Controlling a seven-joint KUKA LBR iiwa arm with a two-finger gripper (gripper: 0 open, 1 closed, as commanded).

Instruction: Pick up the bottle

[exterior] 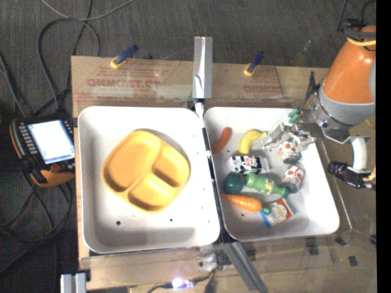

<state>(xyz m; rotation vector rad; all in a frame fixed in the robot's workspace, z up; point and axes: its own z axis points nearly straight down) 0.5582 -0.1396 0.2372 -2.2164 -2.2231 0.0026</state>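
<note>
bottle [256,182] lies below jaws | jaws [273,140] apart from it | jaw state: cannot tell

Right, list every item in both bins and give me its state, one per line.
Green bottle: lying on its side in the right bin, not gripped.
Carrot: lying flat beside the bottle.
Banana: lying near the bin's back.
Sausage: lying by the left wall.
Cow-print carton: lying flat.
Yellow divided plate: right way up in the left bin.
Gripper: low over the right bin.
</note>
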